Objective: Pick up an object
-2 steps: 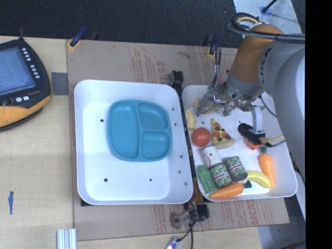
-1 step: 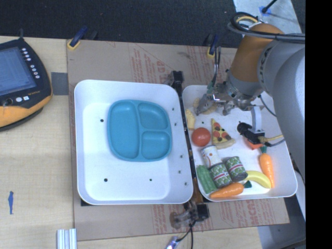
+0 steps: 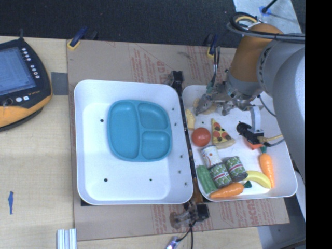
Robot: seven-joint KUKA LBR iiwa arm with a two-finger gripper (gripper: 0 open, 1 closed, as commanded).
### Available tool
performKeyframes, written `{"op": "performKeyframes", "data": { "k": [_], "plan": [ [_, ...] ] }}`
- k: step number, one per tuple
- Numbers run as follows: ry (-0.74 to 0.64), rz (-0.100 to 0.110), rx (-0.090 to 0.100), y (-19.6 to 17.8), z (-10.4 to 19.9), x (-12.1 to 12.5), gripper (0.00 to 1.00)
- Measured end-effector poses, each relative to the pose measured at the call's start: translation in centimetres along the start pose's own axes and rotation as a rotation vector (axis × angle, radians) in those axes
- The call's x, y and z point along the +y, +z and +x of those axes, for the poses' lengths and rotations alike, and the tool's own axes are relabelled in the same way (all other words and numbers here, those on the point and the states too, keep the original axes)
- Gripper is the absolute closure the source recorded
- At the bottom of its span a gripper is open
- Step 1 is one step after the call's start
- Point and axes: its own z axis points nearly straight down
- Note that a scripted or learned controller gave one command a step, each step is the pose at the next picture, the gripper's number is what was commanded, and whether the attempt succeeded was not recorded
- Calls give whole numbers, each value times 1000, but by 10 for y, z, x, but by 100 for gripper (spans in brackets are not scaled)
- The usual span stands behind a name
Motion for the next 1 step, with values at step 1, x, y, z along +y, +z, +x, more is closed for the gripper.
{"op": "performKeyframes", "data": {
  "k": [1],
  "plan": [
    [-3,0,0,-10,-1,0,100]
  ]
}}
